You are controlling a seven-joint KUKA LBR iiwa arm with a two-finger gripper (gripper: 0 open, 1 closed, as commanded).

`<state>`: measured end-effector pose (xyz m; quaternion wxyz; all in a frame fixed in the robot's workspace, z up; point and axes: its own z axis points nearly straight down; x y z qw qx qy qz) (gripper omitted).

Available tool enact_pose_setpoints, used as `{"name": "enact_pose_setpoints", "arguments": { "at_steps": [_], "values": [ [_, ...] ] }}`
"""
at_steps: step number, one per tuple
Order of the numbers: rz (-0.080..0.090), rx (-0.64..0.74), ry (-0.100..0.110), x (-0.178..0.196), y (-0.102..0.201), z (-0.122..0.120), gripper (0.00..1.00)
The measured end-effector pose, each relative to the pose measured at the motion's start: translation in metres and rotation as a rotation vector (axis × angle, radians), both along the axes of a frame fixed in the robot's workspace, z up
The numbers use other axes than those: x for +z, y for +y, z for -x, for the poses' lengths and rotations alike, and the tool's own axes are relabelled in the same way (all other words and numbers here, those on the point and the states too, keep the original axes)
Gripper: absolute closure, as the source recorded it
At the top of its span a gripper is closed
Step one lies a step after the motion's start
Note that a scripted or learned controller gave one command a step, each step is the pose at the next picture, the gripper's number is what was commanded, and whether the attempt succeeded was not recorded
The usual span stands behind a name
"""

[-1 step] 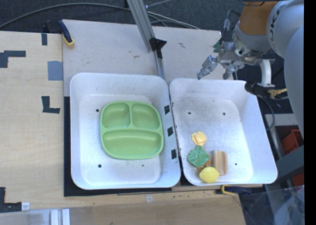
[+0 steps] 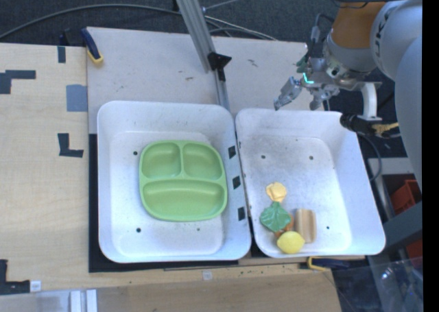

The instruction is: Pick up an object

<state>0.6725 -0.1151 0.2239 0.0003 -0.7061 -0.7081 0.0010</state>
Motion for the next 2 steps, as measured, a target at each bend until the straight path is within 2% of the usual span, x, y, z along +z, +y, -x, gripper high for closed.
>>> {"name": "enact_pose_setpoints", "arguments": {
  "at_steps": [2],
  "values": [
    [0.0,-0.001,0.005,-0.107,0.01,0.008,0.0]
  ]
}}
